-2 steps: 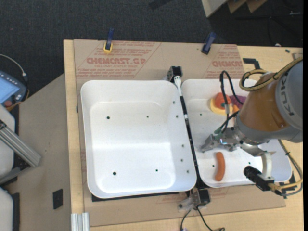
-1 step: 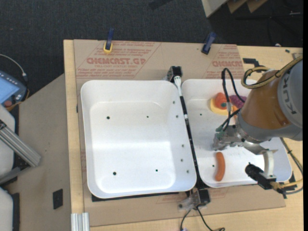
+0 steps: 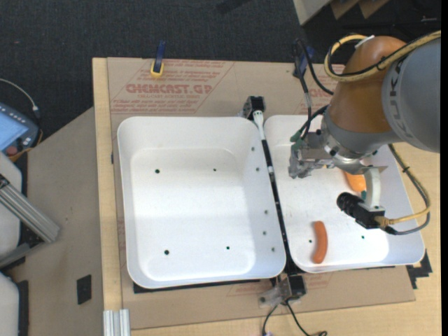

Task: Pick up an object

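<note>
Two white bins on a cardboard-covered table, arm over the right one.

Left bin [image 3: 140, 145] and right bin [image 3: 392, 254] side by side on brown printed cardboard [image 3: 175, 82]; dark carpeted floor [image 3: 105, 12] beyond. End effector [image 3: 302, 166] low inside the right bin near its left wall; opening impossible to tell, nothing seen between its tips. Orange sausage-shaped object [image 3: 319, 241] flat on the right bin floor, apart from the end effector. Second orange object [image 3: 356, 182] partly hidden under the wrist.
</note>
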You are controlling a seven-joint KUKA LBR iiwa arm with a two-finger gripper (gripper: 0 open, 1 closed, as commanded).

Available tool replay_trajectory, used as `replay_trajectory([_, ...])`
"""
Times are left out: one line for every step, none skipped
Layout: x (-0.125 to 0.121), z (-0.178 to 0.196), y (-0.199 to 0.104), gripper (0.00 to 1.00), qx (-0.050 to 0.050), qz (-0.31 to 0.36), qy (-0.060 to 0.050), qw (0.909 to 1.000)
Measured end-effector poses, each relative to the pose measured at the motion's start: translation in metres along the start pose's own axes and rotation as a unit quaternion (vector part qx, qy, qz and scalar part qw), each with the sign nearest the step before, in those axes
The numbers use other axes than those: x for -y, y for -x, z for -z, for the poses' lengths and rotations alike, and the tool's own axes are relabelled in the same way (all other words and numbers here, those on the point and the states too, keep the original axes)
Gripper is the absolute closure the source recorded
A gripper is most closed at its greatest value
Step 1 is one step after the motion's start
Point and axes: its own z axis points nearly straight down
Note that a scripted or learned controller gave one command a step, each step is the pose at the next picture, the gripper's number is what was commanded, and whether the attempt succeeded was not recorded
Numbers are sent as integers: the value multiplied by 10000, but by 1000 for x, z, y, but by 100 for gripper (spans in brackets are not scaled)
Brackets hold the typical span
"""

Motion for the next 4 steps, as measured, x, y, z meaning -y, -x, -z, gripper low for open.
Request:
replay_trajectory([-41,124,1,100,6,-14,26,10000])
replay_trajectory([-39,228,-44,100,-1,-11,-8,10000])
replay_trajectory([-54,286,-131,100,-4,-19,-13,10000])
replay_trajectory([-54,295,-131,100,2,-16,-18,10000])
